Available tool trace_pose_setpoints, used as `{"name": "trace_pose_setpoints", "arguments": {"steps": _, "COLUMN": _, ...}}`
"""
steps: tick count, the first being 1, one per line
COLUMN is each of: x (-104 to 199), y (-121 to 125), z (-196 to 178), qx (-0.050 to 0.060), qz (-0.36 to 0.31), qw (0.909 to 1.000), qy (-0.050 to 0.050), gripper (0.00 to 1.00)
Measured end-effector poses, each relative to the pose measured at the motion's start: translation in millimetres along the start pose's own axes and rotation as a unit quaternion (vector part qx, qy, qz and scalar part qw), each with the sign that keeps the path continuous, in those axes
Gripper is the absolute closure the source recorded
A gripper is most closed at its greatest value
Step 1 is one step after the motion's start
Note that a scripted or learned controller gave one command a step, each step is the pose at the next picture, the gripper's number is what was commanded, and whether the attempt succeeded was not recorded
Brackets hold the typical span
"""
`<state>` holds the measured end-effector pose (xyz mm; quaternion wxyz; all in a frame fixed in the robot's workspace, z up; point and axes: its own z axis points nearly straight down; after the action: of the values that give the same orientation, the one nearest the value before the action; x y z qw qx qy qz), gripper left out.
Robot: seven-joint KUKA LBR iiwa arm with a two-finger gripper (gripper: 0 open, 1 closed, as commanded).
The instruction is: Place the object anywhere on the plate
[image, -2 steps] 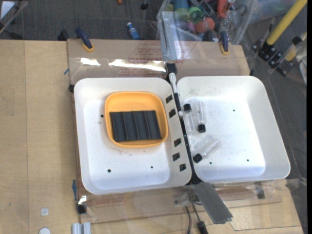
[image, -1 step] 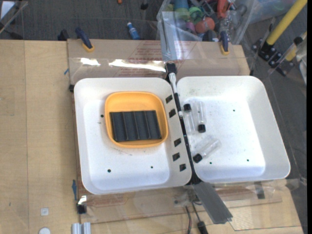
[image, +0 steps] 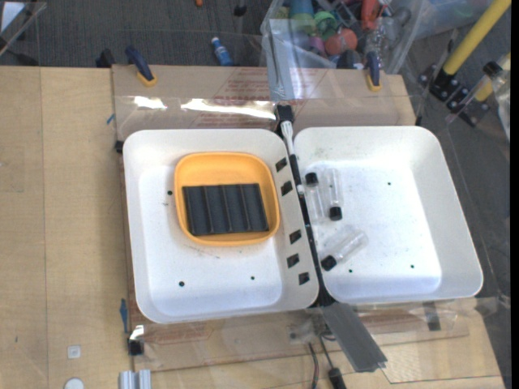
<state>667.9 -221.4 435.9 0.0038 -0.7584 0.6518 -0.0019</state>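
The orange square plastic plate (image: pixel 228 166) sat in the left white bin (image: pixel 154 250), carrying a black ridged insert (image: pixel 225 209); three clear plastic vials with black caps (image: pixel 331 201) lay in the right white bin (image: pixel 405 217), none on the plate; transfer judged unstarted; tool state could not be told.

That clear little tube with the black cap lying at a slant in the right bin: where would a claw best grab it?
Probably from straight above, at the middle of the clear plastic tube with the black cap, with the fingers closing across its narrow width. It lies flat and slanted, cap end toward the divider between the white bins, so the claw would need turning to match. The far end has more free room.
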Motion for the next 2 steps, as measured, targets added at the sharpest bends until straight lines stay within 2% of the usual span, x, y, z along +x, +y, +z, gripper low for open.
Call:
{"name": "trace_pose_setpoints", "arguments": {"steps": 1, "x": -5.0, "y": -0.8, "z": 0.2, "qx": -0.001, "qz": -0.068, "qw": 0.9977, "qy": 0.0, "gripper": 1.0}}
{"name": "trace_pose_setpoints", "arguments": {"steps": 2, "x": -7.8, "y": -1.2, "z": 0.6, "qx": -0.001, "qz": -0.236, "qw": 0.9717, "qy": -0.001, "gripper": 1.0}}
